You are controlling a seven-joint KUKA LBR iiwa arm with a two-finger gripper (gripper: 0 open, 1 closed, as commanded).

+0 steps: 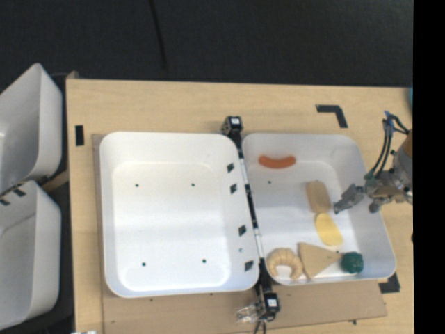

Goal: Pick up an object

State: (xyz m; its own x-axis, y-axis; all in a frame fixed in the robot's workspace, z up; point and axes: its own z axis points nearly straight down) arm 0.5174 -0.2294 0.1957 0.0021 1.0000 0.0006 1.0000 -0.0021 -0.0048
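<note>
1. A dark floor is seen behind a pale wooden bench (83,186), which carries two shallow white bins side by side.
2. The left bin (111,214) is seen beside the right bin (278,145), the two touching along a clipped middle edge.
3. And there, over the right bin's right rim, the gripper (363,199) is spotted, its fingers spread apart with nothing seen between them.
4. Along the right bin's near edge, a tan wedge (318,257) is laid, with a pale croissant (285,263) just beside it at the near left corner.
5. A tan block (319,196) is found mid-bin, left of the gripper, and a yellow lemon shape (328,229) just below it.
6. An orange sausage (277,161) is placed near the far edge.
7. A small green ball (352,261) is tucked against the wedge at the near right corner.
</note>
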